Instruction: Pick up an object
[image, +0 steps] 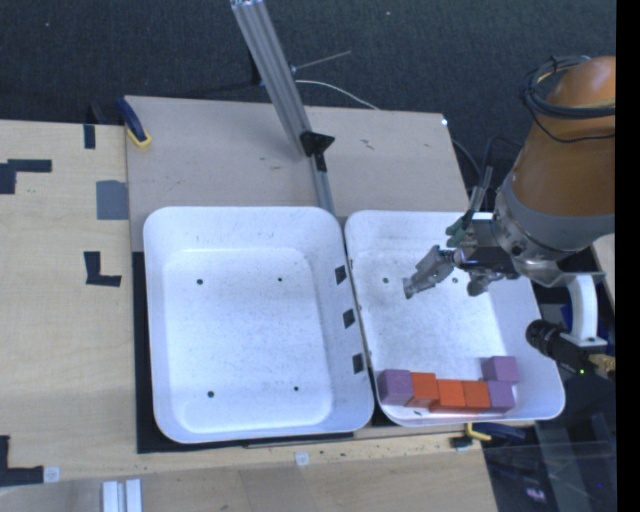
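Note:
Several blocks lie in a row along the front wall of the right bin (520, 300): a purple block (396, 384) at the left, orange blocks (452, 393) in the middle, and purple blocks (500, 380) stacked at the right end. My gripper (446, 286) hangs over the middle of the right bin, well behind the blocks and apart from them. It is open, one finger (424, 273) slanting left and the other (479, 284) to the right, with nothing between them.
The left bin (160, 300) sits beside the right one, with black clips (348, 318) along the shared rim. A slanted metal rail (283, 88) runs from the back down to the bins' far edge. The arm's orange band (580, 90) is at the upper right.

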